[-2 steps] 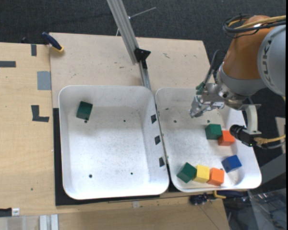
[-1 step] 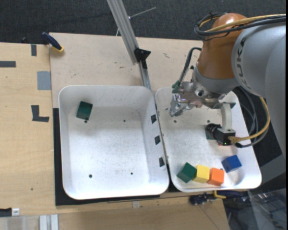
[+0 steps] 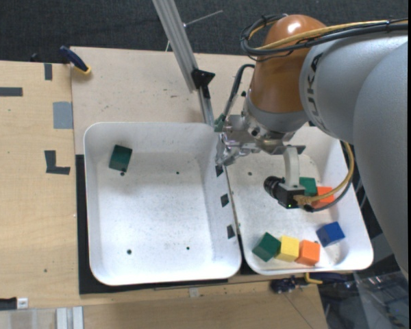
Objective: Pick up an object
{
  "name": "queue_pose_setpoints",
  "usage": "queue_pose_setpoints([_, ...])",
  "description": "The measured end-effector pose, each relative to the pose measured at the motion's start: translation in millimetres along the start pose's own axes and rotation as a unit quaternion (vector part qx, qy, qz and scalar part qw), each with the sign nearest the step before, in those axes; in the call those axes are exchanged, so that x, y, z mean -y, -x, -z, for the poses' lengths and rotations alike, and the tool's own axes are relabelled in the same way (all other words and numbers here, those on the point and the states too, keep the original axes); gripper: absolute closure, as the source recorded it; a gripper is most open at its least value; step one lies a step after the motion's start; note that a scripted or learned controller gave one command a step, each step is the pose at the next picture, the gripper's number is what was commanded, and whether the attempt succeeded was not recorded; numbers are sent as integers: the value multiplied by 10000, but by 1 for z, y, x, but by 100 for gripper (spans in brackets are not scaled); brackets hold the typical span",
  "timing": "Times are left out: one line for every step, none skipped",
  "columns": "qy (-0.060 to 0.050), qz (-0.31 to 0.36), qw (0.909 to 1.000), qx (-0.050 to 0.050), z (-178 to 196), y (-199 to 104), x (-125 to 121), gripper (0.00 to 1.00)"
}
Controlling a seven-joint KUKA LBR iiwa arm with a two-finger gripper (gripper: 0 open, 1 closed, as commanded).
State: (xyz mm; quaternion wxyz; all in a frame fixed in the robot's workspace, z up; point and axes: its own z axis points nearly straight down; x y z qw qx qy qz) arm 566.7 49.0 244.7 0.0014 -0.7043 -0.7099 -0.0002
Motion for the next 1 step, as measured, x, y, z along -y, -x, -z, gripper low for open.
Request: queue_pose_setpoints([0,-4,10000,5,3,-50,1,100])
